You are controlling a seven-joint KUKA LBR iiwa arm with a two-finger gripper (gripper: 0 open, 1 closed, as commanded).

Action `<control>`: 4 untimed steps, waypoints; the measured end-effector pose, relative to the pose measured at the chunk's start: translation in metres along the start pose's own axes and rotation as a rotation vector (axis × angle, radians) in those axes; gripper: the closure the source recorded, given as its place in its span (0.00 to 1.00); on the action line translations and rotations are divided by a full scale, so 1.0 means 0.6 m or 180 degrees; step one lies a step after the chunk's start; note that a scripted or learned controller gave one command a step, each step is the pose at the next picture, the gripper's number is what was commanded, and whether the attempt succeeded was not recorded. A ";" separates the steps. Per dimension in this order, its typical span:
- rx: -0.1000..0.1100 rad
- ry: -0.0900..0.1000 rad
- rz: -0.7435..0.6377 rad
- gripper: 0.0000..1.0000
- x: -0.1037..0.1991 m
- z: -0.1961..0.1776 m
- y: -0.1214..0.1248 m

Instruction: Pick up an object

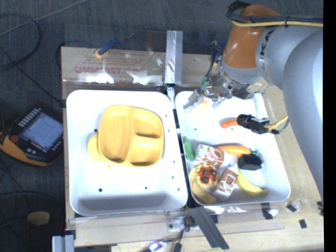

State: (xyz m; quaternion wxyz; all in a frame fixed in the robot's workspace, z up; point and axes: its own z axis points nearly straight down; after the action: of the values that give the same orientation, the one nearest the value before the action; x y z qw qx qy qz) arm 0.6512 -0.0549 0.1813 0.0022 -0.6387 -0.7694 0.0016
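- The arm (294, 51) is seen at the upper right of the camera view, grey, with an orange band above the wrist.
- The gripper (206, 96) is placed over the far left corner of the right bin (273, 193), near the divider between the two bins.
- Whether the pincer is apart or together cannot be told, because its tip is small and mixed with the white of the bin. Nothing can be made out in its hold.
- In the left bin (79, 156) a large yellow tray (130, 135) with several compartments is lying.
- In the right bin several small things are gathered in the near half: a carrot (234, 149), a black object (250, 162) just beside it, a banana (251, 186) close to the near wall, and some small printed packets (212, 167) next to a green piece (188, 149) at the left wall.
- A small orange-red object (229, 123) is lying alone in the middle of the right bin, apart from the group and near the gripper's side.
- On the floor at the left a handheld control pad (37, 135) is seen.
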 end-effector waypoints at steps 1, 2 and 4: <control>-0.0010 -0.0002 -0.0018 0.00 -0.072 0.150 -0.070; -0.0058 -0.0024 -0.0257 0.00 -0.071 0.152 -0.127; -0.0042 -0.0025 -0.0546 0.00 -0.183 0.153 -0.156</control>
State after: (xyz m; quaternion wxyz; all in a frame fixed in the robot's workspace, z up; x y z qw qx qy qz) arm 0.5792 -0.1802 0.0899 -0.0049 -0.5704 -0.8214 -0.0012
